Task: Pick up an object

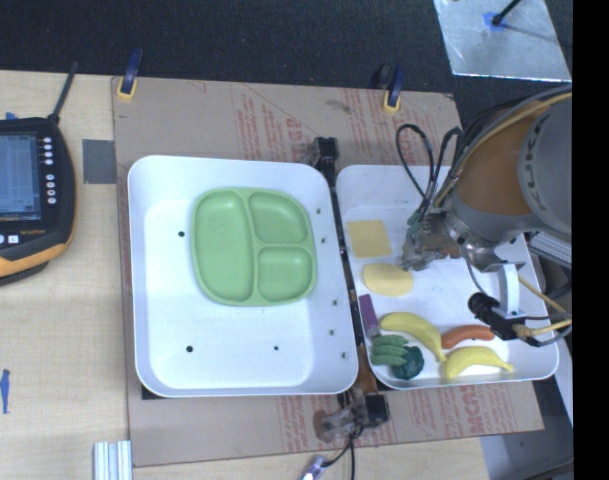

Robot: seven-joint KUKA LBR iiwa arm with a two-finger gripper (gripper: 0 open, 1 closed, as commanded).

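Gripper (416, 255) low in right bin (439, 183), touching pale yellow piece (387, 280)

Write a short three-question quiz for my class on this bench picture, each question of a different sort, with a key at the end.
1. True or false: the green plate lies in the left bin.
2. Multiple choice: what sits closest to the claw? A) the pale yellow slice B) the broccoli C) the sausage
3. Fill the gap: two yellow bananas lie in the ___ bin.

Key: 1 true. 2 A: the claw is just above that slice. 3 right.
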